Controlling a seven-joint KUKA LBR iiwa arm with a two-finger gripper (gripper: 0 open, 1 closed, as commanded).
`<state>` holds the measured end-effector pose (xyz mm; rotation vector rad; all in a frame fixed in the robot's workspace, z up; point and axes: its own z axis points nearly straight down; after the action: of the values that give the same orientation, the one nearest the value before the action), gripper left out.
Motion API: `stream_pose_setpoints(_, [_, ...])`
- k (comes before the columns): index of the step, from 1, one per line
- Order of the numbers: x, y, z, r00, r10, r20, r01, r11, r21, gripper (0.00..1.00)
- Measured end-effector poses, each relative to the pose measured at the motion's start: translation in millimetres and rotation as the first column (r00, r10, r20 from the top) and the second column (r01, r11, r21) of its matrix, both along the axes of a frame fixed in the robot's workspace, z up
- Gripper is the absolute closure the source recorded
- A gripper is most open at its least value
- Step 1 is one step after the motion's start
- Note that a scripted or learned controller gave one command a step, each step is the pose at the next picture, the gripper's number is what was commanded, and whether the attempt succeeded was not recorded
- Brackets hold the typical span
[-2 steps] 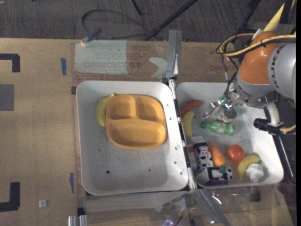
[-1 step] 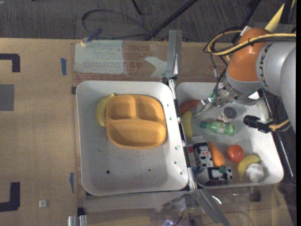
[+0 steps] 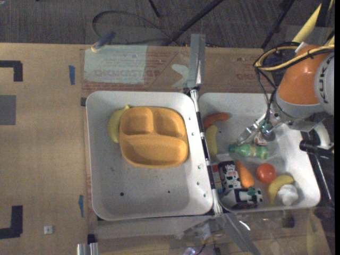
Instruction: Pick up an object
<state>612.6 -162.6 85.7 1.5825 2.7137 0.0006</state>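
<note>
- Arm [image 3: 305, 86]: grey with an orange band, it reaches in from the right and hangs over the far right part of the right bin.
- Left bin [image 3: 106, 195]: holds an upturned orange divided plate [image 3: 154, 136]; a yellow banana [image 3: 113, 125] shows from under the plate's left edge. Neither item is near the gripper.
- Right bin [image 3: 311, 187]: holds the cluster of candidate objects. At the far left lie an orange-red sausage-shaped piece [image 3: 215, 118] and a pale yellow piece [image 3: 211, 139]. In the middle lie a green bottle [image 3: 249, 151] on its side and a carrot [image 3: 245, 175]. At the near edge lie a black-and-white cow-print carton [image 3: 228, 175], a second cow-print item [image 3: 248, 196], a red tomato [image 3: 266, 172], a small banana [image 3: 280, 184] and a white object [image 3: 288, 195].
- Gripper [image 3: 256, 136]: it sits low over the right bin, just beyond the green bottle. Whether it is spread or closed cannot be told at this resolution, and nothing is seen clamped in it.
- Task progress: judged as not complete. No object is lifted; all lie in the bins. Grasp and lift remain.
- Nearest target: the green bottle lies just near of the gripper, close to touching; contact cannot be confirmed.
</note>
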Motion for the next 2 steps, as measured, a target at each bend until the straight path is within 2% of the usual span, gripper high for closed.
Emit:
stream_pose_setpoints(1, [2.6, -0.7, 12.9, 1.0, -0.002, 0.009, 0.002, 1.0, -0.001, 1.0])
stream_pose_setpoints(2, [-31.4, 55.7, 2.0, 0.952, -0.306, 0.005, 0.306, 0.952, 0.002, 1.0])
